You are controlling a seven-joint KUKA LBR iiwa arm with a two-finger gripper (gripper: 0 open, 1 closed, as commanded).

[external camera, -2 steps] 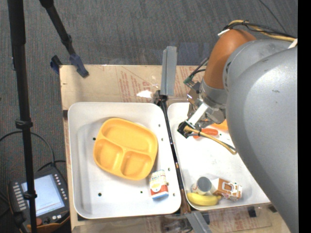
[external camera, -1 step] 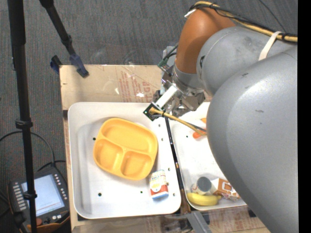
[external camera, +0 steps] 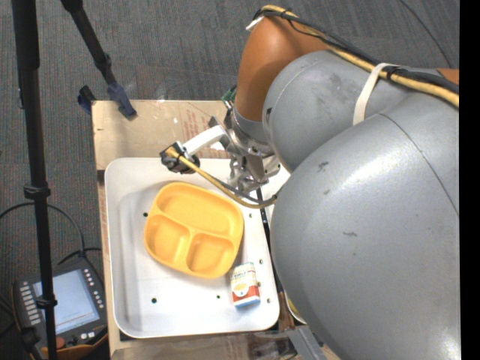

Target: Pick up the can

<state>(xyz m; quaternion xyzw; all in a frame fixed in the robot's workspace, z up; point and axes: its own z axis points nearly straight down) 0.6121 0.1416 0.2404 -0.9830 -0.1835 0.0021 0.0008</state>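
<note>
The can [external camera: 245, 284] lay on its side in the bin [external camera: 124, 276], well below the claw [external camera: 247, 177] and just beside the yellow plate [external camera: 193, 229]. Whether the claw was clenched I could not tell. Likely light, stiff and slick; best gripped across its round body.

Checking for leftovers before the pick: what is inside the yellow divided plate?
The yellow plate lies in the left white bin, and its three compartments look bare. The can stands beside it at its lower right edge, not in it. The plate's far corner is partly covered by the gripper.
</note>
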